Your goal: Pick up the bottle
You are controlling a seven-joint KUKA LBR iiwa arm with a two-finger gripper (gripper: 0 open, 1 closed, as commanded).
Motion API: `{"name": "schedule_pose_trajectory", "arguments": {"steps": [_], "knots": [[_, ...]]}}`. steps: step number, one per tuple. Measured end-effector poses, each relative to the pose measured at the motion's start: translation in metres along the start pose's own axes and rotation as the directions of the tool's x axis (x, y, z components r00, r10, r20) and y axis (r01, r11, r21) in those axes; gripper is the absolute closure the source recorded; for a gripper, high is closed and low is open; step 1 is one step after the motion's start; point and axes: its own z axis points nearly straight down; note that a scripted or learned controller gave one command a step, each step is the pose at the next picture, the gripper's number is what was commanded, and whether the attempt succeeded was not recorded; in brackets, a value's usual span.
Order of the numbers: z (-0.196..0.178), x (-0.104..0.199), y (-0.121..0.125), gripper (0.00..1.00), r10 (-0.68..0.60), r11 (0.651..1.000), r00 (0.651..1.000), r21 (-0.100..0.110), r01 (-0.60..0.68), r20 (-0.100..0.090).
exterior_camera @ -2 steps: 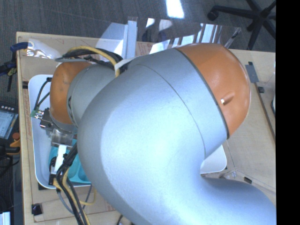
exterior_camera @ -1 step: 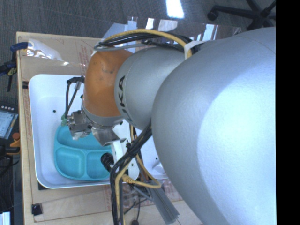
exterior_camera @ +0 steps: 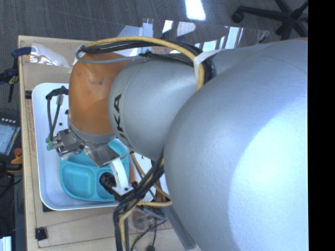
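Observation:
My grey arm with its orange band (exterior_camera: 94, 98) reaches far over the left white bin (exterior_camera: 39, 140) and covers most of both bins. Below the orange band, the metal base of my gripper (exterior_camera: 65, 141) hangs over the left part of that bin, with black cables looping beside it. A light-blue moulded plastic item (exterior_camera: 81, 181) lies in the bin's near half, just below and right of the gripper, partly under the arm. I cannot make out a bottle shape among what the arm leaves uncovered.
A yellow and black cable bundle (exterior_camera: 138, 43) runs over the arm and hangs down near the bin's front right (exterior_camera: 131, 203). Crumpled clear plastic (exterior_camera: 44, 56) lies on the wooden bench behind the bin. Office chair legs (exterior_camera: 272, 9) stand on the floor behind.

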Motion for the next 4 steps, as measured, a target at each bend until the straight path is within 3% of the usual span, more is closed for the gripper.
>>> {"name": "schedule_pose_trajectory", "arguments": {"steps": [1,2,3,4], "knots": [[-0.038,-0.07,0.05,1.0,0.215,0.977,0.977,-0.001,-0.215,-0.001],[-0.018,-0.022,-0.017,1.0,0.166,0.986,0.986,0.004,-0.166,0.0],[-0.031,-0.06,0.045,1.0,0.206,0.978,0.978,0.001,-0.206,-0.001],[-0.066,-0.045,0.127,1.0,-0.028,1.0,1.0,-0.006,0.028,-0.001]]}}
